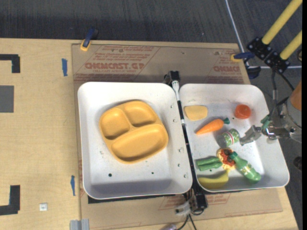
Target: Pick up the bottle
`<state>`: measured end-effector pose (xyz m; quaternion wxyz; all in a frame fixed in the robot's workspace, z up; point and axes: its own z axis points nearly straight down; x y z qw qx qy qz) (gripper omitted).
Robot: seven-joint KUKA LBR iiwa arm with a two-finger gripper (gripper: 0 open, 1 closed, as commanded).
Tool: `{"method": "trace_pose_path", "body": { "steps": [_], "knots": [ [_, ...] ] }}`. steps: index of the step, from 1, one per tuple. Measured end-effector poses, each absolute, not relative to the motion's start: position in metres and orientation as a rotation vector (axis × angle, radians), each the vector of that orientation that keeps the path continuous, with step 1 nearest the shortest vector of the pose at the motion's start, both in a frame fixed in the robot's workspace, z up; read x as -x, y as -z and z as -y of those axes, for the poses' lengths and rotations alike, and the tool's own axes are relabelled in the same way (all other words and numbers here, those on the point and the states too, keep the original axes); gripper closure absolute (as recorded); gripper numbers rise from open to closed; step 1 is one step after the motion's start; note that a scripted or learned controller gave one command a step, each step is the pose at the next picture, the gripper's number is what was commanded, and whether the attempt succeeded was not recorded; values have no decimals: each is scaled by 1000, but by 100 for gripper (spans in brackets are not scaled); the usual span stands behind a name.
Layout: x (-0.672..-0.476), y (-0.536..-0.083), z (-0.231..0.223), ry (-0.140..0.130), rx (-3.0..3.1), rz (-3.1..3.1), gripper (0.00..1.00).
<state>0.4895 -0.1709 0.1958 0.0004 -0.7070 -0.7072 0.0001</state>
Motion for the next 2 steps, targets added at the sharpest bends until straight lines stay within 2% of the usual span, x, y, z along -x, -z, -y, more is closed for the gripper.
{"method": "trace_pose_path", "body": {
  "steps": [1, 2],
  "knots": [
    [-481, -88, 144, 5, 2373, 2063, 0],
    [-482, -100, 145, 9, 2379, 2065, 100]
  ]
}}
